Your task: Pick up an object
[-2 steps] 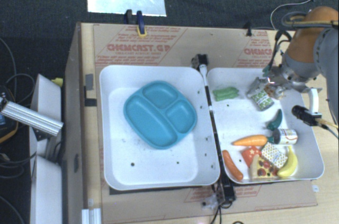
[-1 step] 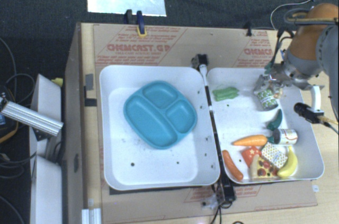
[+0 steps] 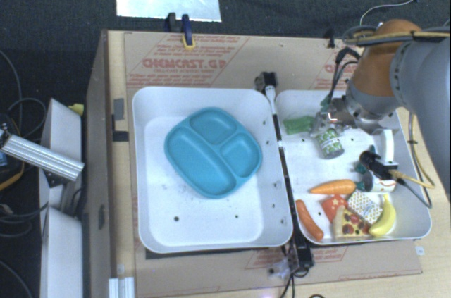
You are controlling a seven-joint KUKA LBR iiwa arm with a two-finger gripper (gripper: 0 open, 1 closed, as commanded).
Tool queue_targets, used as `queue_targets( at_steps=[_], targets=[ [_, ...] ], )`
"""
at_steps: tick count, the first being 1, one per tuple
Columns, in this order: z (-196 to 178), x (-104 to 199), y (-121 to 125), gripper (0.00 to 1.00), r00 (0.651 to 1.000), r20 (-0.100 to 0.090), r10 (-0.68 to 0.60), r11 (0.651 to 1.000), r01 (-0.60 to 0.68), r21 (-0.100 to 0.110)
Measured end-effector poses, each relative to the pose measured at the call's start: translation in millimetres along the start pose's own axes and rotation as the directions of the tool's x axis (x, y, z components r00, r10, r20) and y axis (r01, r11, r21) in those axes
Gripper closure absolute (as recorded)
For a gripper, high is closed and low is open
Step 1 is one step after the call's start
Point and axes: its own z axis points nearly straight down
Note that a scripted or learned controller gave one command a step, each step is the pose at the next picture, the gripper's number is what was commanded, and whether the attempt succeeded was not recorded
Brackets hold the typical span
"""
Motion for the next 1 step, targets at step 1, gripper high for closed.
queue_targets(
  at_steps=[1],
  targets=[
    [-100.0, 61.9, -19.7, 1.0, 1.0, 0.0, -0.001, 1.0, 0.001, 0.0]
  ],
)
